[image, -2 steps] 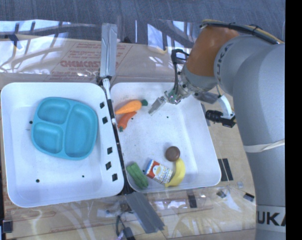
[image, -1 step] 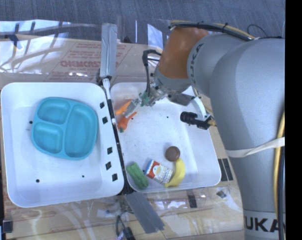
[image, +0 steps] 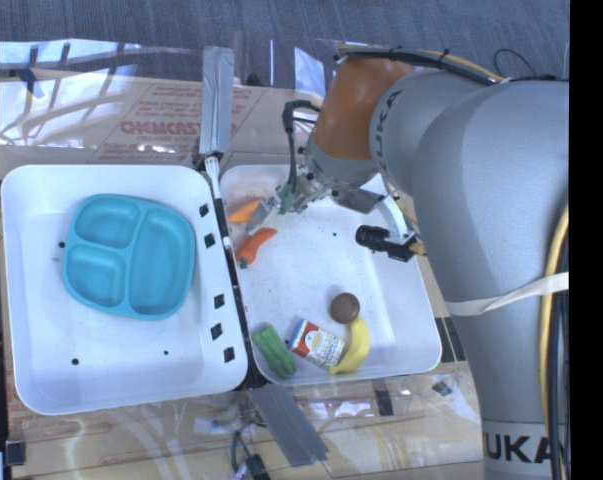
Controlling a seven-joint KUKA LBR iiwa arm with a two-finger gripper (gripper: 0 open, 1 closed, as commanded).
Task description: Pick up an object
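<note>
- Right now you are watching the gripper (image: pixel 281 200) hanging low over the far left corner of the right bin (image: pixel 401 313), with the grey arm (image: pixel 451 168) reaching in from the right and covering much of that bin's far side.
- Its tip is sitting just beside the small orange piece (image: pixel 244 210), possibly a carrot, at the bin wall; whether they are touching is hard to say at this slant.
- How far apart the jaws are standing cannot be told from this view, and nothing is showing between them, so do not count anything as held.
- A second, longer orange-red piece (image: pixel 255 245) is lying just nearer to you, beside the divider (image: pixel 221 258) between the bins.
- If you are going for the near-wall piece, you should be centring over it and keeping clear of the wall, since a finger landing on the rim would likely spoil the close.
- Other candidates are lying well apart at the near end: a green vegetable (image: pixel 274 351), a small carton (image: pixel 316 343), a banana (image: pixel 354 347) and a brown round object (image: pixel 344 306).
- The left bin (image: pixel 41 348) is holding a blue divided plate (image: pixel 129 255), which is not in play.
</note>
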